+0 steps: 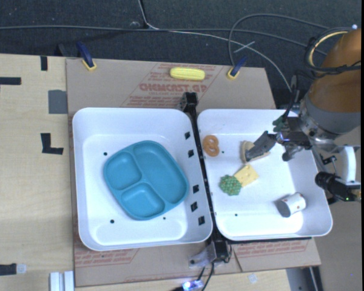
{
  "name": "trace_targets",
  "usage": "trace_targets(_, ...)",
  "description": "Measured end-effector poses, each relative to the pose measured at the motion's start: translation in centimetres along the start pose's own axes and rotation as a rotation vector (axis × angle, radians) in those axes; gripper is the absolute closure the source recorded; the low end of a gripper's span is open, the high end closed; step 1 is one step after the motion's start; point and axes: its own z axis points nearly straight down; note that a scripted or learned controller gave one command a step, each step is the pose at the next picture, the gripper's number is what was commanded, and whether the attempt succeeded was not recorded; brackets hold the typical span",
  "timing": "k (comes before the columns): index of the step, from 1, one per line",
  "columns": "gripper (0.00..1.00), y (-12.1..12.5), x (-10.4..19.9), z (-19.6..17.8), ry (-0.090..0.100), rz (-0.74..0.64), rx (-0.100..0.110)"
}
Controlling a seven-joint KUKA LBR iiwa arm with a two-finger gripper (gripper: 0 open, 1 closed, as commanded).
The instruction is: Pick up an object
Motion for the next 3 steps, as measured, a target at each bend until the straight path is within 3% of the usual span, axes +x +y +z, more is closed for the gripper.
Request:
trace_targets(1, 0.0, 0.2, 0.0, -0.5, -0.001, -0.003, -0.01)
trace_targets(3, 0.0, -1.3, -1.2, 10.5, -0.001, -0.001, -0.004)
